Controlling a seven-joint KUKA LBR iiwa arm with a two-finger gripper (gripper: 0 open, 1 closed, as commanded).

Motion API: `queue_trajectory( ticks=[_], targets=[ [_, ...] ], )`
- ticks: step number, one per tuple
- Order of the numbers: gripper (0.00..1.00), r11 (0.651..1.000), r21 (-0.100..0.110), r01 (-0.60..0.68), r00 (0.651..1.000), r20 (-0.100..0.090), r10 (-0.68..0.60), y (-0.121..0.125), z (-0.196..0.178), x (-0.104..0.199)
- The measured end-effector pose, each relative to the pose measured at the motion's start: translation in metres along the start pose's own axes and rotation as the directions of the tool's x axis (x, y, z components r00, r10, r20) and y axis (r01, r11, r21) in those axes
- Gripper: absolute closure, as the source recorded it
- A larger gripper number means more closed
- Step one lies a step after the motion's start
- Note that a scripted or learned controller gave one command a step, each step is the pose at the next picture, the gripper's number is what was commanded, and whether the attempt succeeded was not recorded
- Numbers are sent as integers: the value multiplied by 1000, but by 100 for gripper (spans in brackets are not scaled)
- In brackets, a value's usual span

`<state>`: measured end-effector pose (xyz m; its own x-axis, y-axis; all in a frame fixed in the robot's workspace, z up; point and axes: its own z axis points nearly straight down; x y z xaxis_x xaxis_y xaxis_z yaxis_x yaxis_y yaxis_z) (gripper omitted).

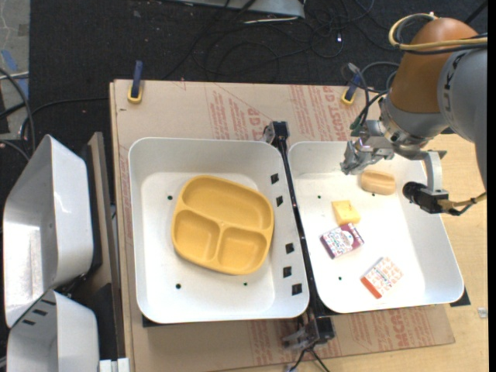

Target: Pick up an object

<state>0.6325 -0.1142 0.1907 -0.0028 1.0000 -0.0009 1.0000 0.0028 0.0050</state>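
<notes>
This is a robotics lab or test cell. A cardboard sheet printed with red lettering covers the tabletop, held by clamps at 11 and 1 o'clock. Loose black cables trail over the dark floor at 12 o'clock, and spare white bins are stacked at 9 o'clock.

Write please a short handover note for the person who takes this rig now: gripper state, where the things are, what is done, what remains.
Gripper: low over the far end of the right bin, beside the tan bread-like piece; I cannot tell if it grips anything.
Right bin: tan piece at the far end, yellow block nearer the middle, purple packet below it, red-and-white packet nearest the camera.
Left bin: yellow divided tray.
Done: nothing visibly lifted.
Left: grasp one object and raise it.
</notes>
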Motion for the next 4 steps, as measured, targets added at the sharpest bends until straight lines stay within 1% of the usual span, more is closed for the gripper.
queue_trajectory(
  ticks=[1, 2, 3, 4],
  targets=[
    [100, 1000, 0, 1, 1000, 0, -1, 1, -46, 0],
    [100, 1000, 7, 3, 1000, -1, -3, -29, -49, 39],
    [100, 1000, 7, 4, 1000, -2, -4, -49, -47, 77],
    [100, 1000, 7, 6, 1000, -3, -6, -73, -56, 130]
  ],
)
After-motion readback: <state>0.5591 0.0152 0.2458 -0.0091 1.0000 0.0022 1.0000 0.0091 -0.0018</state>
